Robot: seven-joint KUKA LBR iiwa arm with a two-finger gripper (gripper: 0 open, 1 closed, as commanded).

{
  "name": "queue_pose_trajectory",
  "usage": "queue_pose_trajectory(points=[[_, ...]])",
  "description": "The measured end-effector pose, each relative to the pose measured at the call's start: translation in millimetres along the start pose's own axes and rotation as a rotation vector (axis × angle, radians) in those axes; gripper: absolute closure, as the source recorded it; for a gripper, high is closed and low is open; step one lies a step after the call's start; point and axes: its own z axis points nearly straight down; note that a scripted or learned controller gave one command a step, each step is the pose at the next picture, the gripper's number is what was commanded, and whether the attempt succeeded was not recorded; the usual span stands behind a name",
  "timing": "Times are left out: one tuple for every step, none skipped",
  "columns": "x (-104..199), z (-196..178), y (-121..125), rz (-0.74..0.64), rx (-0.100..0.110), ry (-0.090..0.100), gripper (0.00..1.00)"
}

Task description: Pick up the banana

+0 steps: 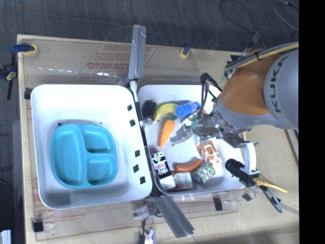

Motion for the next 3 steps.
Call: queue_pose_trajectory(points=[[-17,10,81,-0.062,-0.003,-0.001,0.0],[-18,-40,96,-0.335,-0.006,-0.004,0.0],[3,75,164,-0.34,-0.002,-0.003,0.0]])
